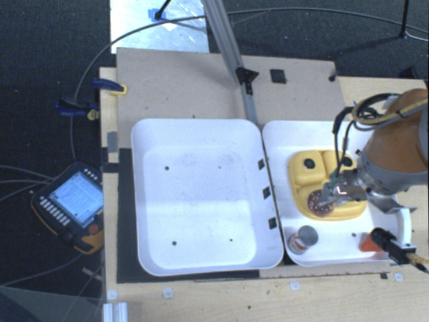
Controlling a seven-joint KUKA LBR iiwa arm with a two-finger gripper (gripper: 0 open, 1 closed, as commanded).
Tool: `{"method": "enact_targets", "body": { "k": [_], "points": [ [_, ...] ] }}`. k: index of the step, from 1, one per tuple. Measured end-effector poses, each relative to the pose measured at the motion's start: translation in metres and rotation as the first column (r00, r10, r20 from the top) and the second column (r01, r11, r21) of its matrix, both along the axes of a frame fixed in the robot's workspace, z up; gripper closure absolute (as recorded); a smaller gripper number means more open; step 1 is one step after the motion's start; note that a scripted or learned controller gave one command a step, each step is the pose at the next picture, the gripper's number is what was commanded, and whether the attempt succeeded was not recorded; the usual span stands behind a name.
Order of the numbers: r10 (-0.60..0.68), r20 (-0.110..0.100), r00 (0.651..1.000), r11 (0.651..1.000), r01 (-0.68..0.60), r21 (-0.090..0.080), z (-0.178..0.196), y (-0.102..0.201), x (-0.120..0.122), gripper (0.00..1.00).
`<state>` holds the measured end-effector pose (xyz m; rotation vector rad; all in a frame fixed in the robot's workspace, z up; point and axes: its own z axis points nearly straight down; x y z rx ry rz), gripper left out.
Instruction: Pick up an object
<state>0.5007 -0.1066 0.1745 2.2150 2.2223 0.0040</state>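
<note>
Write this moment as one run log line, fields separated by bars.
gripper: over yellow object | right bin: yellow object, small can | grasp: not confirmed

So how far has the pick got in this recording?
Done: the arm is over the right bin, its gripper down at the yellow toy. In hand: nothing visibly gripped or lifted. Left: the grasp and lift; the small cup and orange item lie untouched.
</note>
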Motion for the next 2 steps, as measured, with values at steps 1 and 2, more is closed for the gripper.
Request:
{"method": "enact_targets", "body": {
  "k": [1,2],
  "points": [
    [0.001,0.002,1.000,1.000,-0.001,0.000,0.053,0.000,0.002,1.00],
    [0.002,-0.001,1.000,1.000,-0.002,0.001,0.077,0.000,0.003,1.00]
  ]
}}
